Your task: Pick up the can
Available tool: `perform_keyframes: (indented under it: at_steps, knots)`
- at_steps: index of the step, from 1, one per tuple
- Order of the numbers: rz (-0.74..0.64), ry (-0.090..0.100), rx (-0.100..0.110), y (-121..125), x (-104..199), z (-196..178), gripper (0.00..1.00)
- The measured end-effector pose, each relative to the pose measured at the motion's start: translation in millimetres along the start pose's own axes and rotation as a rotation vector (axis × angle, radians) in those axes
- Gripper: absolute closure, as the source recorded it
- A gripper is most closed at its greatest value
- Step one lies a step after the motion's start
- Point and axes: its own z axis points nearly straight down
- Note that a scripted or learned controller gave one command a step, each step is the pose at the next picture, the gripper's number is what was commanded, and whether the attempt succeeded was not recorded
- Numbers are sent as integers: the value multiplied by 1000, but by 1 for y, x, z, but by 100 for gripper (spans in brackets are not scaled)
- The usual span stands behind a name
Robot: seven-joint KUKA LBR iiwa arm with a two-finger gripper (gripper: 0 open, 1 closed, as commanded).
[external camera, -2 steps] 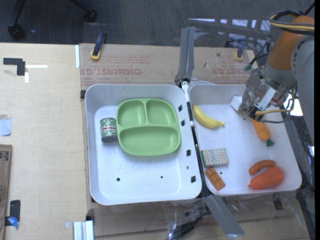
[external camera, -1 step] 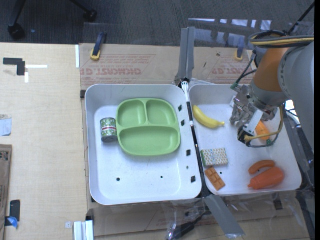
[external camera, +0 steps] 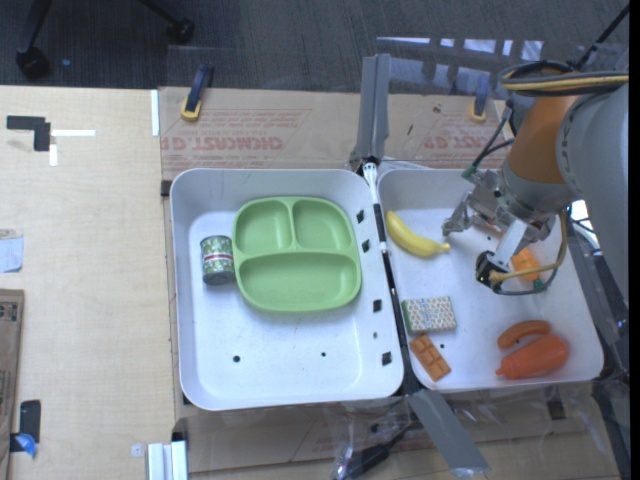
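We see a pale wooden bench (external camera: 80,268) with a sheet of cardboard (external camera: 260,128), printed in red, lying under two white bins. Dark carpet floor (external camera: 280,18) runs behind it, where black legs on castors (external camera: 150,6) stand. A yellow-handled clamp (external camera: 197,92) sits at the cardboard's far edge.

The can (external camera: 216,260) stands upright in the left bin (external camera: 290,373), just beside the left edge of a green divided plate (external camera: 297,254).

The arm (external camera: 590,138) reaches over the right bin (external camera: 465,363). Its tool (external camera: 472,215) hangs near a banana (external camera: 413,236), well apart from the can. We cannot tell whether the tool is released or clenched. A patterned block (external camera: 430,314) and orange food pieces (external camera: 532,353) also lie in that bin.
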Motion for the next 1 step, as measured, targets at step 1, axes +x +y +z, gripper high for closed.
perform_keyframes:
  at_steps: [1]
  knots:
    - [-255, 0, 0, -20, -2, 0, 0]
